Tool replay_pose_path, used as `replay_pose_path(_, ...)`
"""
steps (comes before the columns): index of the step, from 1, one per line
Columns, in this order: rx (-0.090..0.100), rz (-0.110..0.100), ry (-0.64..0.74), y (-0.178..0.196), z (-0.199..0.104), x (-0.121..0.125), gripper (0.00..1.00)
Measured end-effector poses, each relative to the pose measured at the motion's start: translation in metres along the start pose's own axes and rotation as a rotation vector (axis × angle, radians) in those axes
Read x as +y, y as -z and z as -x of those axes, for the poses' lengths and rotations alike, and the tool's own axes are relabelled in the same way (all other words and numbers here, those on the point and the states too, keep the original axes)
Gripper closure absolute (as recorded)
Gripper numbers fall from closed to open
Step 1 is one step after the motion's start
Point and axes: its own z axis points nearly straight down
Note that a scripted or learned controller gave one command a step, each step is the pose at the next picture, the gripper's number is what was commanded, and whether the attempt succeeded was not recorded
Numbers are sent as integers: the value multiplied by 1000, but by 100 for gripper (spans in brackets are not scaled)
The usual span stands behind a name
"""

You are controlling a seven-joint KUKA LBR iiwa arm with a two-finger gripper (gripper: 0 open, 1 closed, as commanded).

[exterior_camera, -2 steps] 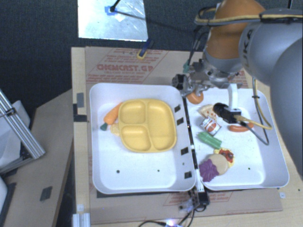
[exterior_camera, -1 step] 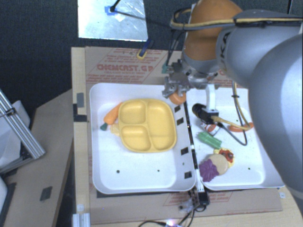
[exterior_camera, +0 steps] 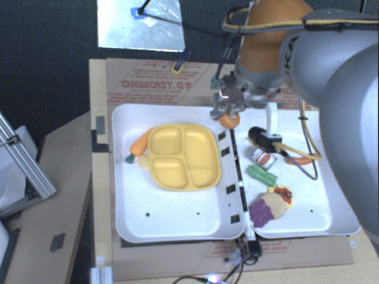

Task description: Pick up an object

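A dark floor surrounds a bench topped with a printed cardboard sheet, and a silvery square panel lies in the upper left of the frame. On the cardboard, two shallow white bins sit edge to edge so the arm can reach both in one sweep: the left bin fills the middle of the frame and the right bin the lower right. A yellow divided plate takes up most of the left bin, with a toy carrot tucked against its left edge. Small toys are scattered in the right bin, each apart enough to be picked singly: a red-and-white can, a green piece just below it, and a purple grape bunch touching a beige, red and yellow piece. The gripper hangs at upper centre, over the far end of the seam between the bins. A small orange round thing, the likely target, sits directly beneath it and touches its tip. From this slant it is impossible to tell whether the gripper is clenched on it or released, or whether the thing is lifted or resting on the rim. Pointing straight down suits a top grasp on so small and round a piece, which could easily roll or slip away.
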Motion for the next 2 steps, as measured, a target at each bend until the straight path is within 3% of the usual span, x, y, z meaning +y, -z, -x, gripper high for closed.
replay_pose_path(2,0,-1,2,4,-7,-11,100)
